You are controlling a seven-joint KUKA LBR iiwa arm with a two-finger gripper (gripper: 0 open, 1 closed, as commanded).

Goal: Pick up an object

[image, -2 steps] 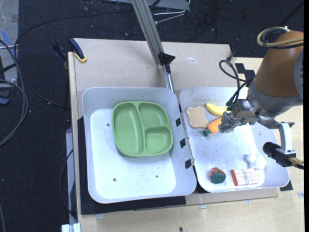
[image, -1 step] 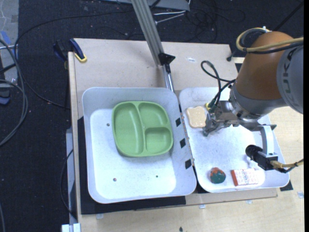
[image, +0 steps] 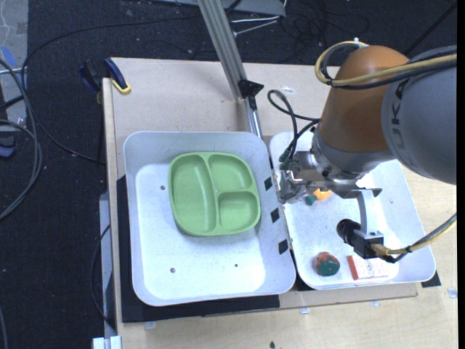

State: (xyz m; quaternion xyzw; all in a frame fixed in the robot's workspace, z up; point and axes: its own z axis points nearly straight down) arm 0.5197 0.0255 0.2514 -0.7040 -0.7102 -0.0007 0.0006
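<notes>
grey arm (image: pixel 429 115) reaching in from right, orange band above wrist, claw (image: pixel 293 186) pointing down

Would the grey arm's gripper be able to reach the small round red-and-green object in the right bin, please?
Probably yes: the small round red-and-green object lies uncovered in the right white bin, apart from the red-and-white packet, with the gripper over that same bin.

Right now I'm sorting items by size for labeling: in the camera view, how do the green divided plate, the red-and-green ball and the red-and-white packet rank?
1. green divided plate, largest by far
2. red-and-white packet
3. red-and-green ball, close to the packet in apparent size, so that order is unsure
</notes>
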